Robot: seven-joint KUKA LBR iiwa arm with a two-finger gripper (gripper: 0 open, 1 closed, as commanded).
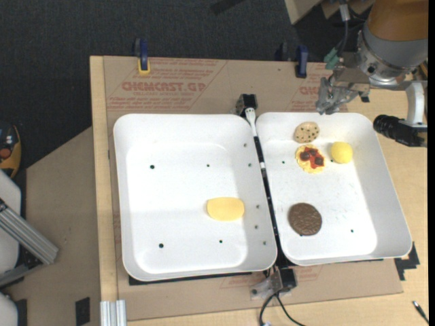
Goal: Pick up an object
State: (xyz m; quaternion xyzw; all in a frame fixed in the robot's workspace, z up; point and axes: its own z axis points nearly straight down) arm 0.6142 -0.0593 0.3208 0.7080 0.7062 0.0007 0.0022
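My gripper (pixel 328 106) hangs above the back rim of the right bin (pixel 380 202), with nothing between its fingers. Below it in that bin lie a chocolate-chip cookie (pixel 306 132), a small pizza-like disc with red topping (pixel 310 159), and a yellow lemon-like ball (pixel 341 153). A dark brown round cookie (pixel 305 219) rests nearer the front of the same bin. In the left bin (pixel 136 202) a pale yellow oval piece (pixel 225 209) lies toward the front right.
The two bins meet at a black divider strip (pixel 259 165). A cardboard sheet (pixel 183 80) lies under both bins, held by blue clamps (pixel 142 54) at the back. Cables (pixel 272 297) run off the front edge.
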